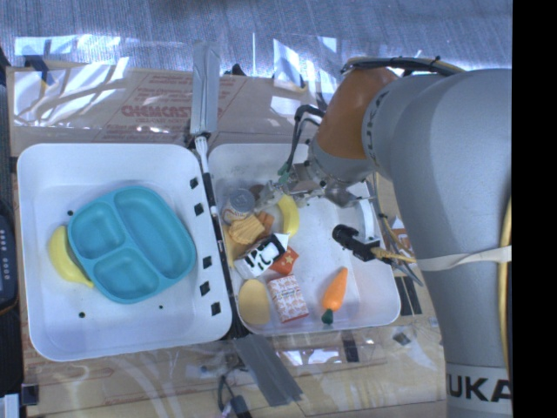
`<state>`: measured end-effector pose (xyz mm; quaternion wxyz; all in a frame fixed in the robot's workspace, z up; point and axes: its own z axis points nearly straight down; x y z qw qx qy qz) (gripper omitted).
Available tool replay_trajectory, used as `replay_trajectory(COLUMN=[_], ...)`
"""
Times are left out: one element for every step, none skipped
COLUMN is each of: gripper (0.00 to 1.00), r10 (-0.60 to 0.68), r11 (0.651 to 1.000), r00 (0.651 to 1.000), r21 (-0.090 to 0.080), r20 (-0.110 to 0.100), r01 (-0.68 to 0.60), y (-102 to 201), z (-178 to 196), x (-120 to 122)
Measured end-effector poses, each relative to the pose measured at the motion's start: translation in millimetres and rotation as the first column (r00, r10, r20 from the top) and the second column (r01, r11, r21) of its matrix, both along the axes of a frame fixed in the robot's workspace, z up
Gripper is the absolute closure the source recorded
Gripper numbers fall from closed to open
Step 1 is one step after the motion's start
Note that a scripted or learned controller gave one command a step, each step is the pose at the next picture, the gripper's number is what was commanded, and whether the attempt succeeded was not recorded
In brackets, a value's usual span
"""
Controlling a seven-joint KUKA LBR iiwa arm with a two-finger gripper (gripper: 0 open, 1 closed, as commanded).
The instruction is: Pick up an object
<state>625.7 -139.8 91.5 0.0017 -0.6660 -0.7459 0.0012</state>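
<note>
Camera view: grey arm w/ orange band reaches into right bin (pixel 383 307); claw (pixel 291 181) sits near bin's back edge, just above banana (pixel 289 216). Claw's grip can't be told. Carrot (pixel 335 290) lies near front edge.

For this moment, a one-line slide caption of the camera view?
KUKA arm reaches into the right bin of toy food; blue tray sits left.

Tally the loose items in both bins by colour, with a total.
Blue: 1, divided plate
Yellow or tan: 4, piece under the plate, banana, waffle-like piece, round piece
Orange or red: 3, carrot, small box, red piece
Grey: 1, can
Black and white: 1, block
Total: 10
</note>
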Motion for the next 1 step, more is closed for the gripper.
replay_trajectory(gripper=[1.0], r10=[0.004], r11=[1.0], r00=[1.0], r21=[0.001], r20=[0.0], r01=[-0.004], y=[1.2], z=[10.5], x=[0.9])
